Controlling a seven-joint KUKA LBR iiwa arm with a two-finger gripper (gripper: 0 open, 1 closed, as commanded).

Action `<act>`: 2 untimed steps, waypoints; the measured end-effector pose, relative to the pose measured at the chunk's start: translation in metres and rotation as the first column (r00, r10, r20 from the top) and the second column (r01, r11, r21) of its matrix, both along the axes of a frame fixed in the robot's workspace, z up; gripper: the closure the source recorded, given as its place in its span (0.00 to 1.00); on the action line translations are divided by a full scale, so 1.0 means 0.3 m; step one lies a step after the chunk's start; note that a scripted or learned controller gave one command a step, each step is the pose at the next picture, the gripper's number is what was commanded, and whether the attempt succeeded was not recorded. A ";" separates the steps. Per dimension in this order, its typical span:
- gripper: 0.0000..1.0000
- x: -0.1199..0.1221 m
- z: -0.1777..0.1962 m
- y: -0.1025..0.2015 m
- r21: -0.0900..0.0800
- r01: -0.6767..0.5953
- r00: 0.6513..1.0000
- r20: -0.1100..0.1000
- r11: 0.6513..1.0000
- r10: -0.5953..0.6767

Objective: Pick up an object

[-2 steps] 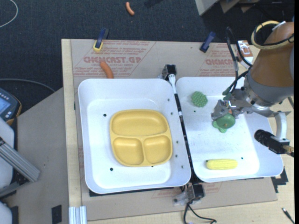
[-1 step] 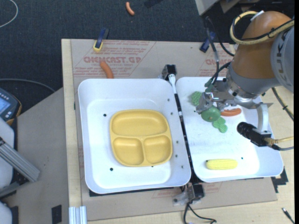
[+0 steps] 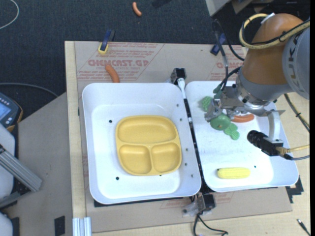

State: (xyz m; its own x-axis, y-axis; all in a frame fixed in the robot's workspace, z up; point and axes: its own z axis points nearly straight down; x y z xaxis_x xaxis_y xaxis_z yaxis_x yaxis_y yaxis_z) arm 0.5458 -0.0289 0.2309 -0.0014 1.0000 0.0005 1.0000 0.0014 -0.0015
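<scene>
The arm (image 3: 275, 43), grey with its fat orange band, looms up at the upper right of the frame and is the closest thing to the lens. Its gripper (image 3: 216, 113) is down in the right bin (image 3: 256, 178), in that bin's upper left part, right over a green toy (image 3: 225, 124); whether it is spread or pressed together I cannot tell, since the wrist hides it from here. The green toy is a lumpy, rounded piece with a smaller green bit (image 3: 205, 103) just above and left of it. An orange strip (image 3: 243, 117) peeks out from under the wrist, beside the green toy. Lower in the same bin, well apart, lies a yellow corn cob (image 3: 233, 173), lying flat and crosswise. A black fitting (image 3: 261, 141) with a cable hangs off the arm to the right. The left bin (image 3: 98, 146) holds a yellow divided plate (image 3: 147, 145), with one wide compartment at the top and two smaller ones below. Up on the bench board, toward the upper left, rests a small orange sausage (image 3: 112, 73), and another (image 3: 137, 9) lies on the dark floor beyond.
</scene>
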 end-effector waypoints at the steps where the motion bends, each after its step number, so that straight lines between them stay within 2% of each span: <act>1: 1.00 0.003 -0.011 0.019 0.000 0.001 1.000 -0.001 1.000 -0.001; 2: 1.00 0.043 0.003 -0.024 -0.002 0.002 1.000 0.005 1.000 -0.002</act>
